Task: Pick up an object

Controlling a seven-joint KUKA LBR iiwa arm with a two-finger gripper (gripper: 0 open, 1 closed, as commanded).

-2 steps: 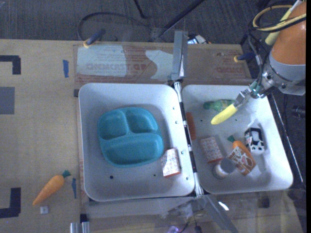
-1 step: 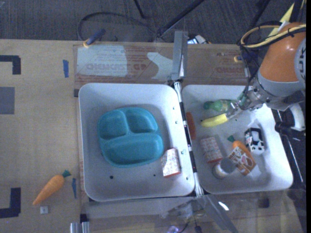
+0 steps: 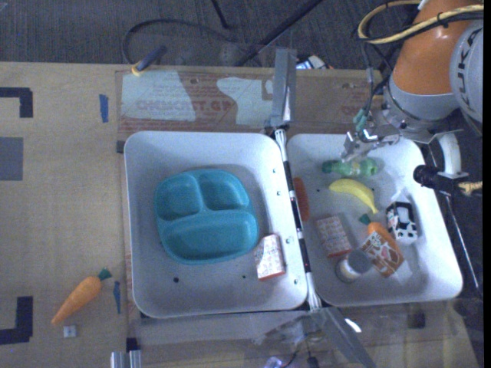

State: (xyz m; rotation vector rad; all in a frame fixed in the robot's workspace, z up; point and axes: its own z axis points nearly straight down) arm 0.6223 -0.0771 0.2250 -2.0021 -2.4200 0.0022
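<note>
Gripper [image 3: 359, 146] poised low at twelve o'clock in right bin [image 3: 441, 282], directly over green bottle [image 3: 351, 166], apparently for a grasp; jaw state impossible to tell. Banana [image 3: 355, 192] just below, at six o'clock.

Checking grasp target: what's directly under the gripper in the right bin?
The gripper sits over a green object near the right bin back wall, with a banana just in front. The gripper's fingertips cover part of the green object.
</note>
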